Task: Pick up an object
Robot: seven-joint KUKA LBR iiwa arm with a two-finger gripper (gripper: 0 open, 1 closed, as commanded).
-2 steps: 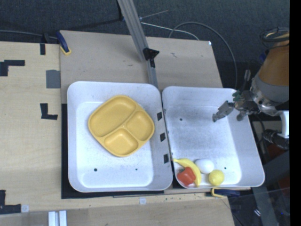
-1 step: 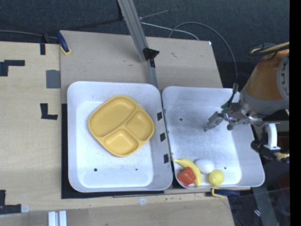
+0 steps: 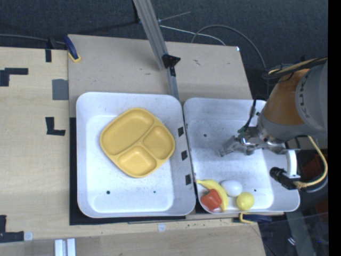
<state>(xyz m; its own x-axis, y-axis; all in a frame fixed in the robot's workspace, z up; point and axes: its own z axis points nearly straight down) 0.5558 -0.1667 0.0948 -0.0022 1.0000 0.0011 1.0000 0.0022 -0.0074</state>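
- Camera view: the gripper [image 3: 230,147] hangs over the middle of the right bin [image 3: 213,113], its fingers reaching toward the left bin [image 3: 88,143]. They look nearly closed with nothing between them, though at this size the exact gap cannot be told.
- The candidate objects lie nearer the camera than the pincer, bunched in the right bin's near corner: a banana [image 3: 214,188], a red piece [image 3: 211,199] touching it, a white egg-like piece [image 3: 232,187] and a small yellow ball [image 3: 245,201].
- Far to the pincer's left, a yellow divided plate [image 3: 137,142] sits in the other bin.
- Risk, as I judge it: the objects crowd each other and the bin wall, so a descent there may catch the rim, nudge a neighbour, or close on rounded shapes that squirt out.
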